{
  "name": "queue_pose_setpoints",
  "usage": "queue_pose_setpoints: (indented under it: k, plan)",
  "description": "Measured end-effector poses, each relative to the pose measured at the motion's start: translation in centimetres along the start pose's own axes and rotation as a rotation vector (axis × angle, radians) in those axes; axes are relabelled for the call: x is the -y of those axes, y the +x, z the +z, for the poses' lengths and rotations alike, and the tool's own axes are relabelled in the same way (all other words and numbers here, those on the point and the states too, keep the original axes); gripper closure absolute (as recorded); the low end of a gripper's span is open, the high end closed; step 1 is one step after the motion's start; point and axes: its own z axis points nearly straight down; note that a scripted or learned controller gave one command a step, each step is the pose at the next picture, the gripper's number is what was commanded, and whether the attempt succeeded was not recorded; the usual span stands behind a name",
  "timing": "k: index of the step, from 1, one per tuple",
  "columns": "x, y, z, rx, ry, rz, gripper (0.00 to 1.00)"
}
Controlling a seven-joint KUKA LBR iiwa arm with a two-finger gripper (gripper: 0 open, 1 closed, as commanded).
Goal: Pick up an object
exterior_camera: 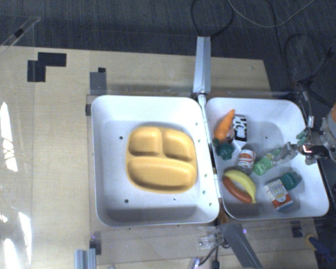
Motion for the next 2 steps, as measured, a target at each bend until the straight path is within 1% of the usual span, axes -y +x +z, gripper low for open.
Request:
queue_pose_setpoints:
  k: [1,2]
  plan:
    - [-4.0,5.1,12.4,-0.001,0.001,-0.307,0.00]
    - [-11.3,5.1,13.6,0.001,-0.008,-0.235,0.00]
